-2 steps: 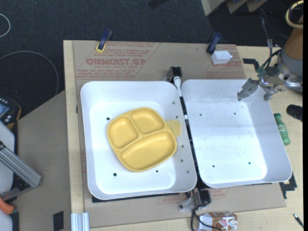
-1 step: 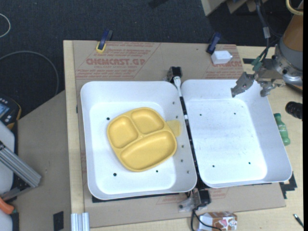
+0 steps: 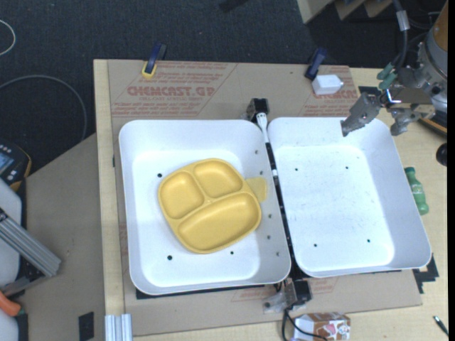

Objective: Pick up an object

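A yellow divided plate (image 3: 209, 204) with three compartments lies flat in the left white bin (image 3: 135, 190). My gripper (image 3: 377, 121) hangs over the far right corner of the right white bin (image 3: 341, 204), well away from the plate. Its two fingers (image 3: 355, 121) are spread apart with nothing between them.
A green object (image 3: 416, 190) lies on the bench just outside the right bin's right rim. A small white block (image 3: 327, 84) and clamps sit on the cardboard behind the bins. A black divider strip (image 3: 270, 163) runs between the bins.
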`<control>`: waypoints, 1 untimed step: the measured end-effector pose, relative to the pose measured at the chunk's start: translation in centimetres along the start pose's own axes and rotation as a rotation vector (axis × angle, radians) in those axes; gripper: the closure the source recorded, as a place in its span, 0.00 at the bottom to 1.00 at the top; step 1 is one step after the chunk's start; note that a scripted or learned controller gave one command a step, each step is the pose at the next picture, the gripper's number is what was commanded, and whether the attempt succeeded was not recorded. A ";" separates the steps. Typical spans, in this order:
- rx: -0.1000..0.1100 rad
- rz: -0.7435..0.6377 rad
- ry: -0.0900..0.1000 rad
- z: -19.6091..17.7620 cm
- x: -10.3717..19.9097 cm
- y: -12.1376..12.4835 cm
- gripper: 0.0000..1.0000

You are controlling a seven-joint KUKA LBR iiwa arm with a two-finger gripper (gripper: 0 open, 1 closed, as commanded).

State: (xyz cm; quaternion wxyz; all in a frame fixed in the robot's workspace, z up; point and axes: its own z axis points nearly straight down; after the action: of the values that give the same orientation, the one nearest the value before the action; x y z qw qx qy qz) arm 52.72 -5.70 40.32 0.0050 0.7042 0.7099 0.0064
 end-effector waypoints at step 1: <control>0.002 0.000 0.001 -9.2 6.0 -4.4 0.00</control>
State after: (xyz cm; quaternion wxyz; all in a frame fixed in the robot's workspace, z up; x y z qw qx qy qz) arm 48.08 0.26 49.41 0.0041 0.7043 0.7099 0.0061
